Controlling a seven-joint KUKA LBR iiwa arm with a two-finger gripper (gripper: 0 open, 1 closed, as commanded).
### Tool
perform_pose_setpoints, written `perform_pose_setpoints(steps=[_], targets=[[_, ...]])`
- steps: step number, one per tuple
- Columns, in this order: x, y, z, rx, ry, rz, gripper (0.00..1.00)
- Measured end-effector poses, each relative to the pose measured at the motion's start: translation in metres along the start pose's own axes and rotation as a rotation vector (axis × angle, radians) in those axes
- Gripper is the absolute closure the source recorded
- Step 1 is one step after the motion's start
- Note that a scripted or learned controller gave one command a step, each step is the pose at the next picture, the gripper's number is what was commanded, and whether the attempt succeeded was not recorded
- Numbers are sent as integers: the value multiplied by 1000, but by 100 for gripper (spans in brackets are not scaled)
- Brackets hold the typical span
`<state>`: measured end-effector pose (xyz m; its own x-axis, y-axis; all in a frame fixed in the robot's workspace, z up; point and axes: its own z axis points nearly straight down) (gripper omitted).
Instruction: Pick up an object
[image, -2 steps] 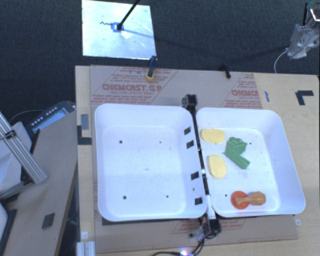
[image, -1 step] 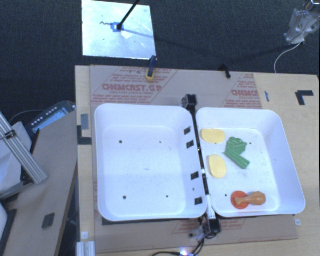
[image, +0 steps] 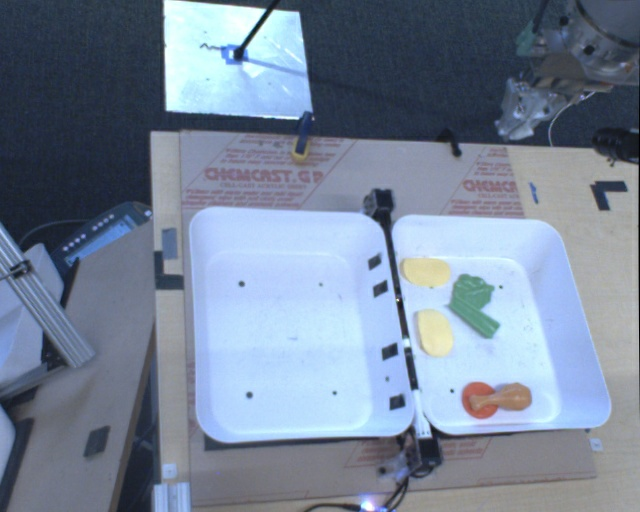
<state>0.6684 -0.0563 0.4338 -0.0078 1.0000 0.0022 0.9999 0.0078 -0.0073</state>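
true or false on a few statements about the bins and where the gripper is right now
1. The green object lies in the right bin. True.
2. Two yellow pieces lie in the left bin. False: both lie in the right bin, near its left wall.
3. The gripper is above the bench's far edge, outside both bins. True.
4. The orange-and-red object touches the green object. False: they lie apart, the orange-and-red one near the bin's front.
5. The gripper holds a yellow piece. False: both pieces lie in the bin.
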Motion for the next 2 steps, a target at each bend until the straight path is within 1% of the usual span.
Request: perform_pose_setpoints(steps=[1, 2], targets=[[53, -6, 103, -1, -1, -1, 100], [115, 1, -34, -25, 1, -4, 100]])
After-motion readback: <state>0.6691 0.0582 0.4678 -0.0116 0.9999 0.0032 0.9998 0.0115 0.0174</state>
